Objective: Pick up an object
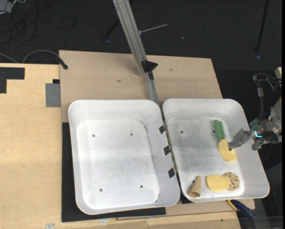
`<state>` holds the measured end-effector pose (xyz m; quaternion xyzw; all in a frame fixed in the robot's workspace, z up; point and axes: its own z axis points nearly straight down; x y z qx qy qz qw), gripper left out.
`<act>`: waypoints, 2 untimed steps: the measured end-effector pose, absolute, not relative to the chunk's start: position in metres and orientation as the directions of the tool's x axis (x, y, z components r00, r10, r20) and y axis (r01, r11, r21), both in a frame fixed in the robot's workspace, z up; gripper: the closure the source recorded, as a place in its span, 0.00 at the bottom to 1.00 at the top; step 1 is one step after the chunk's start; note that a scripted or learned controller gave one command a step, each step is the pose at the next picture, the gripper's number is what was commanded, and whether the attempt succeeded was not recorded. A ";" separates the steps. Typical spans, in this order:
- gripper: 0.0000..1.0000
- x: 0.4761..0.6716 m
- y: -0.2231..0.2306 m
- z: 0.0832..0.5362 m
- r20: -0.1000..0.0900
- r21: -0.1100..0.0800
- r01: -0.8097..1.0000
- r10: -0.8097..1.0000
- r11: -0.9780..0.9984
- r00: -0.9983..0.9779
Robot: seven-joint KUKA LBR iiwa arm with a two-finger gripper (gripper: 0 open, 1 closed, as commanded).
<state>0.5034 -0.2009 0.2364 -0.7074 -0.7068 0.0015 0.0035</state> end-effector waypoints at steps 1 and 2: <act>0.00 0.504 -0.202 0.238 0.001 -0.003 1.000 1.000 -0.002 0.002; 0.00 0.504 -0.198 0.195 0.003 -0.007 1.000 1.000 0.000 0.000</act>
